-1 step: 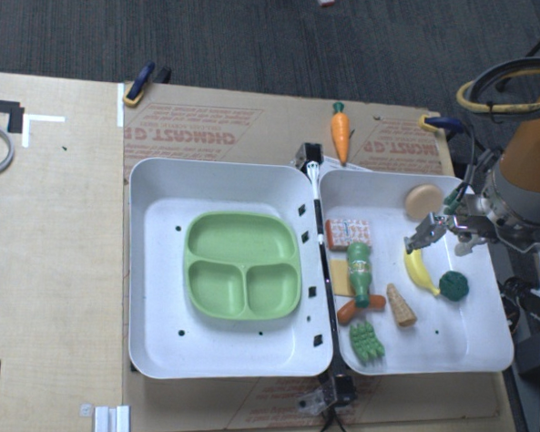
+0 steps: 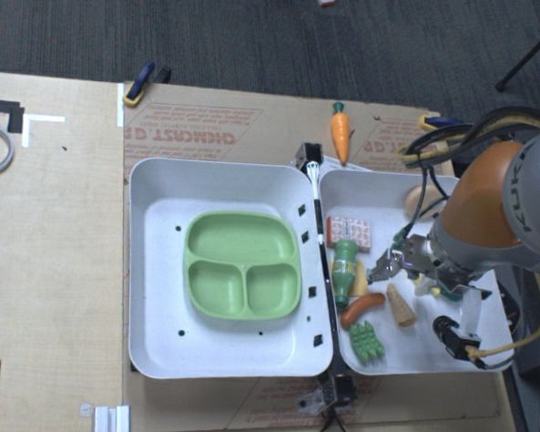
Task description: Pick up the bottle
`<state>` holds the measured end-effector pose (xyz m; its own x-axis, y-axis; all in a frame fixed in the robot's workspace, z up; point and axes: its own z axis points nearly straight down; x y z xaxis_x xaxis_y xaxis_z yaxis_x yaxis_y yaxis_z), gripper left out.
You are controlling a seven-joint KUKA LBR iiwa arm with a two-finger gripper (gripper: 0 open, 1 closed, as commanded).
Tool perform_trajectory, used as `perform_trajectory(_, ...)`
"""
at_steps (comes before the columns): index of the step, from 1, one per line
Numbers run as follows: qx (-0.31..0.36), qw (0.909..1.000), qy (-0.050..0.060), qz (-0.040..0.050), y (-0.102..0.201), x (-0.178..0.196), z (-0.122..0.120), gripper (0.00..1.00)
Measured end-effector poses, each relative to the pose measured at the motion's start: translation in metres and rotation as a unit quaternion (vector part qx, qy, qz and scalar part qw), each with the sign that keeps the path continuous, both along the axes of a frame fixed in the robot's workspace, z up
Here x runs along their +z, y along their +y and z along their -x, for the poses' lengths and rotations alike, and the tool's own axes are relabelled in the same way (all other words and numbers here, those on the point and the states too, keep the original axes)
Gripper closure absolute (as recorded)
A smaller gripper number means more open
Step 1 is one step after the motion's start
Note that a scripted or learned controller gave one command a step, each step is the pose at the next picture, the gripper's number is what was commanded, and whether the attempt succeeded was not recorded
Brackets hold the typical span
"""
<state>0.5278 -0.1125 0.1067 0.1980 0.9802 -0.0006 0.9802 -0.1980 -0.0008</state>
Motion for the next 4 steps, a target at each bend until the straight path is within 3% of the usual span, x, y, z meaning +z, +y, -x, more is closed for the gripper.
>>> perform_trajectory(1,-0.002,1.0,0.0,0.0001,0.0,0.01,0.0,1.0)
perform_trajectory(2,0.045,0.999,0.001,-0.0002,0.071,0.085,0.051,1.0)
perform_trajectory(3,-0.074,0.9972,0.0,0.0001,0.117,0.085,0.051,1.0)
perform_trajectory(4,-0.096,0.9954,0.001,0.0005,0.21,0.1,0.039,1.0)
